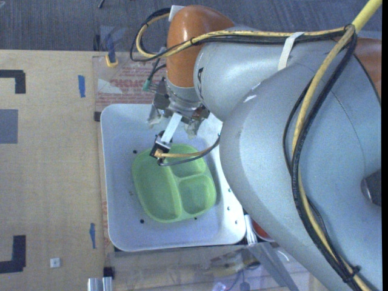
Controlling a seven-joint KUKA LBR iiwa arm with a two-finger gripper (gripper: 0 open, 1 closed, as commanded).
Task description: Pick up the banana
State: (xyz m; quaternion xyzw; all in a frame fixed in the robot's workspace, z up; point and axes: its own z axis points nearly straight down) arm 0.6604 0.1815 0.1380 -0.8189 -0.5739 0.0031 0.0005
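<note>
Status: pick not confirmed.

The arm (273, 132) reaches in from the right. Its bulk covers the right side of the view, including part of the near white bin (121, 211).

The gripper (179, 115) hangs over the upper part of that bin, just above the far edge of a green divided plate (173, 190). It is seen from above, under the orange wrist band. From this angle I cannot tell whether it is released or clenched, and no object can be made out in its grasp.

The plate lies in the middle of the bin. Its three compartments look bare where they are visible, and so does the white bin floor around it.

Location of the banana: cannot be determined. It may lie under the wrist or under the arm's covered area, but that is a judgement, not an observation.

Done, as far as can be shown: the gripper is positioned low over the bin, consistent with an approach or a grasp attempt.

Left to do: a confirmed hold on the banana and a lift clear of the bin. Neither can be certified here.

The counter (48, 162) to the left of the bin bears only tape marks.
</note>
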